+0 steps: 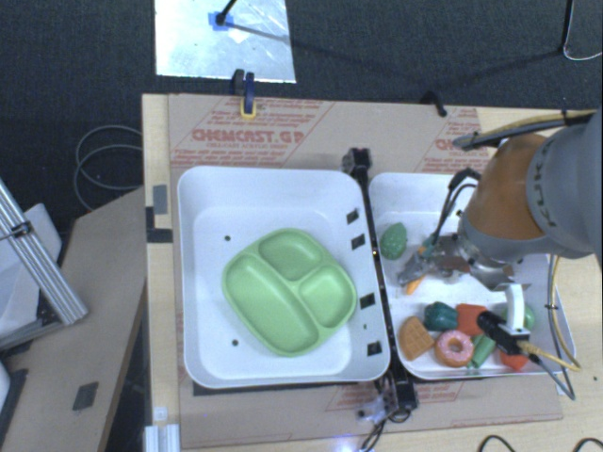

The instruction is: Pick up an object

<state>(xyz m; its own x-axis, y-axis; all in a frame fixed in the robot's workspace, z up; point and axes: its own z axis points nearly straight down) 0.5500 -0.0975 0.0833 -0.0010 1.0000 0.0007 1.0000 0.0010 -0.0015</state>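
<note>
While the gripper (415,276) hangs low in the right bin (415,196), I cannot tell its state. Toy foods (457,337) crowd the bin's near edge; a green toy (393,240) lies just beyond the gripper.

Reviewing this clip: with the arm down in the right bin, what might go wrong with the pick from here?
Two risks. The toys lie packed together along the right bin's near edge, so a grasp there may nudge neighbours or catch two at once. The gripper sits over bare floor between the green toy and that cluster, so closing here may catch nothing.
</note>
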